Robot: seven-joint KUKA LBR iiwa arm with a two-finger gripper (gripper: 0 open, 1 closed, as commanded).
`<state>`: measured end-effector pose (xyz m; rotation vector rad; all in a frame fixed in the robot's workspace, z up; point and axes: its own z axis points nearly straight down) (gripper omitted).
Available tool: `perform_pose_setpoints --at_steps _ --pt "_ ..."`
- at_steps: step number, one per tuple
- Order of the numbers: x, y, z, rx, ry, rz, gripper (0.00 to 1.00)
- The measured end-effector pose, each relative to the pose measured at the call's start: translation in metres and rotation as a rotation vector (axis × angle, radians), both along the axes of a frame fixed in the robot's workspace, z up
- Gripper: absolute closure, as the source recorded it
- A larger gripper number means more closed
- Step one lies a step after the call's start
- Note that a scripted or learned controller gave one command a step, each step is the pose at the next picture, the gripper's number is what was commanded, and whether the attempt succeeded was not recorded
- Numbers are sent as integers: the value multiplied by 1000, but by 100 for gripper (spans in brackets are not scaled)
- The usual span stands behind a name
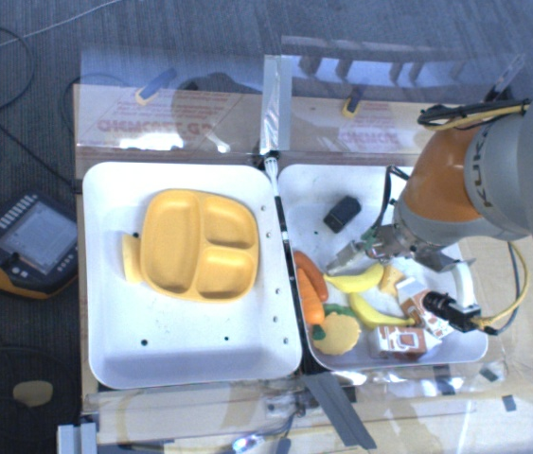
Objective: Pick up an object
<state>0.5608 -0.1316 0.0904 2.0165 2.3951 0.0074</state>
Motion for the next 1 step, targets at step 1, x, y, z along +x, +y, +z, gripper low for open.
perform_pose_setpoints --at_steps 1 --pt "-45 15 1 -7 -9 290 0"
